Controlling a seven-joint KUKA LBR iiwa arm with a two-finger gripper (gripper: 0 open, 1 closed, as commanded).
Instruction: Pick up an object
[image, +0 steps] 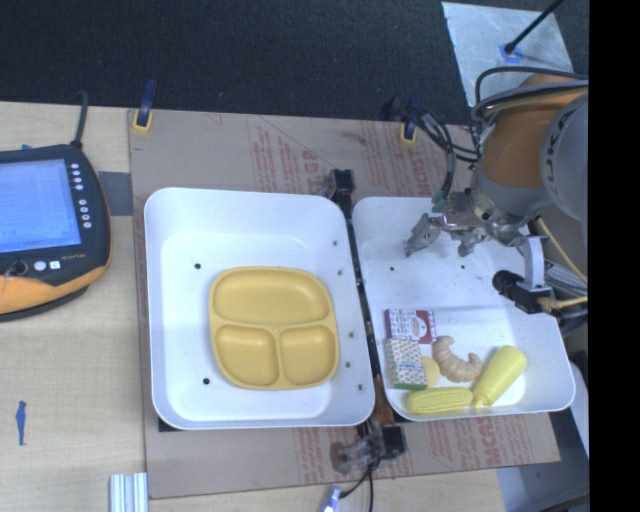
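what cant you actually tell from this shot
- Pincer, camera view: too small and blurred to tell how its fingers stand, or whether it holds anything.
- Small packet in the right bin: print too small to read.
- Handheld screen: cut off by the left edge, text unreadable.
- Arm: base cut off at right.

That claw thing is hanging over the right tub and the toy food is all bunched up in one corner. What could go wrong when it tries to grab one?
Two likely troubles. The gripper hovers over the far part of the right bin, apart from the items, so a straight drop would probably close on nothing. Also, the two corn cobs, the peanut-shaped piece and the small packets lie touching near the bin's near wall, so it might nudge neighbours or catch two at once.
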